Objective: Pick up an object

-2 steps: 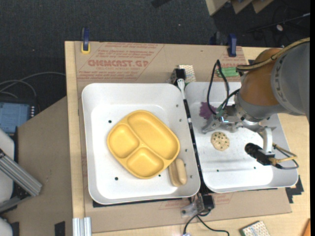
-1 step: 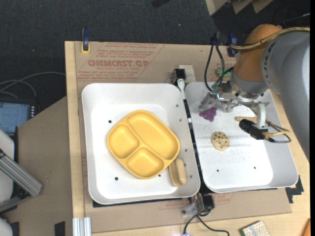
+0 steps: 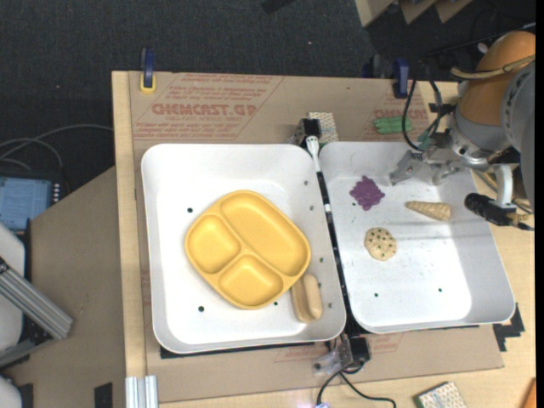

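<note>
**Operator:** Where are the things you could pick from?

**Spotter:** Your loose pieces lie in the right bin [image 3: 476, 308]. The purple grape bunch [image 3: 367, 192] sits in the far left part of that bin, near the wall shared with the other bin. The cookie [image 3: 381, 244] lies nearer the camera, just below the grapes and apart from them. The ice cream cone [image 3: 429, 210] lies on its side toward the bin's right, its tip pointing right.

**Operator:** And the gripper?

**Spotter:** Your gripper [image 3: 418, 167] hangs over the far edge of the right bin, above the cone and to the right of the grapes. Nothing sits between its fingers, and I cannot tell whether they are spread or closed.

**Operator:** How much room is there?

**Spotter:** You have bare white floor across the near half of the right bin, with only the cookie at its upper left. The left bin [image 3: 161, 228] is tighter: a yellow divided plate [image 3: 246, 249] fills its middle, and a tan bread roll [image 3: 307, 297] lies just beside the plate's near right corner, close to the shared wall.
</note>
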